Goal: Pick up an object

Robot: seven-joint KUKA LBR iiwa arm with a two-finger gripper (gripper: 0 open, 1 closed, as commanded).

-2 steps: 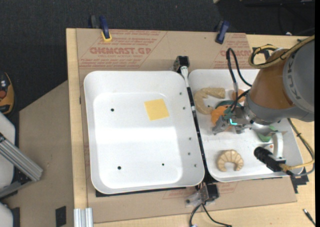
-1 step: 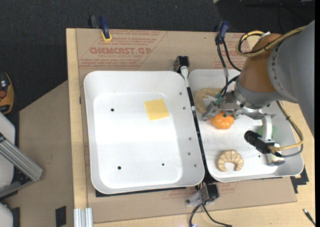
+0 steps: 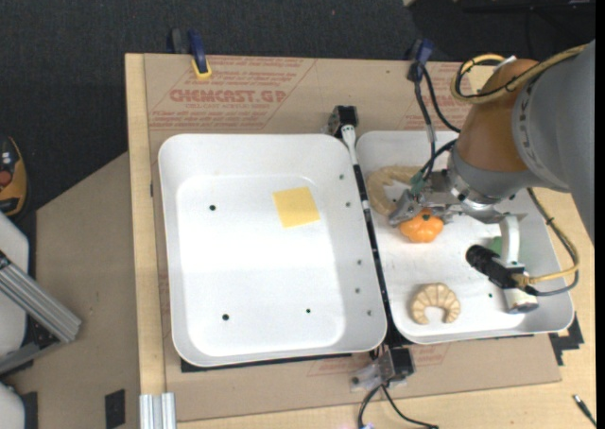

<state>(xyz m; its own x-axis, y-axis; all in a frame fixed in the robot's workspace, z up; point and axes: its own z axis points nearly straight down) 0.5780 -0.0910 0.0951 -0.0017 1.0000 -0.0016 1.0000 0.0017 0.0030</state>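
Observation:
My gripper is low in the right bin, directly over a small orange fruit-like object and touching or nearly touching its top. A pale beige flat piece lies just behind and to the left of the gripper. A tan croissant rests near the front of the same bin. A yellow square slice lies flat in the left bin.
The grey arm with its orange band covers the back right of the right bin. The ridge between the two bins runs just left of the orange object. Clamps and cables sit along the cardboard bench edge.

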